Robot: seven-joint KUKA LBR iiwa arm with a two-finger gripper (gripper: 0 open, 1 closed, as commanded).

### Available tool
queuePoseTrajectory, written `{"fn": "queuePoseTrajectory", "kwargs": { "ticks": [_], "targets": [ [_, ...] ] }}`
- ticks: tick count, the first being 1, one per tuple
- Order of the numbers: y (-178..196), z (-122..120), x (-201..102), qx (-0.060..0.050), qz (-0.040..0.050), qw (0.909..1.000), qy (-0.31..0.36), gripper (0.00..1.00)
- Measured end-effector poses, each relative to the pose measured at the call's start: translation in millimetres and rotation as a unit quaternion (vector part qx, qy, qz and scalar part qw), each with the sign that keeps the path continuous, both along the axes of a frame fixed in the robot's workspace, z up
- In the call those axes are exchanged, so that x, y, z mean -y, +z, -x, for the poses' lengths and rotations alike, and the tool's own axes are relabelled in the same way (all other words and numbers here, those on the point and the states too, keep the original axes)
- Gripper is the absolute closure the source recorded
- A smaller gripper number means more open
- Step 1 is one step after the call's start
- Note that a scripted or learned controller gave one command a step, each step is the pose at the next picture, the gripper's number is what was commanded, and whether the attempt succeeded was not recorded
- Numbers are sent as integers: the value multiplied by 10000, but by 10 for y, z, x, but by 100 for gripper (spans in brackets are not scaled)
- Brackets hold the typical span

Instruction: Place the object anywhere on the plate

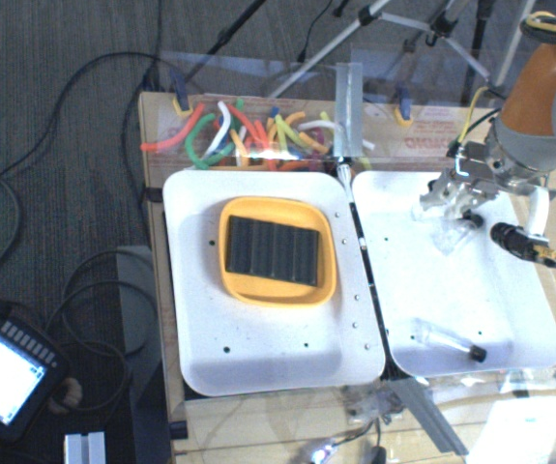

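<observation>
A yellow plate (278, 251) with a dark ridged centre lies in the left bin (200, 346), toward its back. The object, a small clear tube with a black tip (449, 342), lies on the floor of the right bin (529, 317) near its front edge. My gripper (439, 220) hangs over the back of the right bin, well behind the tube and to the right of the plate. Its pale translucent fingers (429, 202) stand spread and open, with only bin floor showing between them.
A tangle of coloured cables (248, 133) lies along the bench's back edge behind the left bin. A raised divider (360, 259) separates the two bins. A black connector (512, 239) juts from the wrist over the right bin.
</observation>
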State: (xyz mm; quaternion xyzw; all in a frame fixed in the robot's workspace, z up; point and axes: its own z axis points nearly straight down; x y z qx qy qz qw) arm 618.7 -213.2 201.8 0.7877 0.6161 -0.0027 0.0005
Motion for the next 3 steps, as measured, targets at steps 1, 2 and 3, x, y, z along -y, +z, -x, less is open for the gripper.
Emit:
{"fn": "queuePoseTrajectory", "kwargs": {
  "ticks": [1, 2, 3],
  "targets": [
    [-593, 902, -389, -6, -32, 9970, 769, 100],
    [30, 1200, -779, 2, -29, 9909, 1345, 100],
    [45, 977, -1228, 3, -29, 9716, 2368, 100]
  ]
}}
